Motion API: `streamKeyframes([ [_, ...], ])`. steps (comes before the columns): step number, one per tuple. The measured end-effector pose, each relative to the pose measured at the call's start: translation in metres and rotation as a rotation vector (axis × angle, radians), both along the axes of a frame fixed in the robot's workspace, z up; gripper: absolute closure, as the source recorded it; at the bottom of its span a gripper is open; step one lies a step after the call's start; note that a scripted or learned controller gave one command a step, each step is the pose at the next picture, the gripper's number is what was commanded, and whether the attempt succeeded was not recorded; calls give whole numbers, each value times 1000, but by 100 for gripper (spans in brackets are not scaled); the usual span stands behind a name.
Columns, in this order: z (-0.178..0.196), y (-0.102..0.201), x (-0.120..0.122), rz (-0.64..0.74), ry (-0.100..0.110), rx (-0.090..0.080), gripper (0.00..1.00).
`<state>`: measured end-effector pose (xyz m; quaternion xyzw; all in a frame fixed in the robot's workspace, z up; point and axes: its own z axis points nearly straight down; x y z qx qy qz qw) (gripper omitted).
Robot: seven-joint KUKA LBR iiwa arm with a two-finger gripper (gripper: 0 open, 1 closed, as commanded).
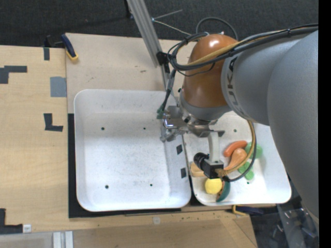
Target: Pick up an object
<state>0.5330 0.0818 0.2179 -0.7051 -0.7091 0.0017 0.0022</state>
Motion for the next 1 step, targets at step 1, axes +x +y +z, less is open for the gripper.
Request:
streamKeyframes([
  [1,0,-3,1,-4,-3,-1,0],
])
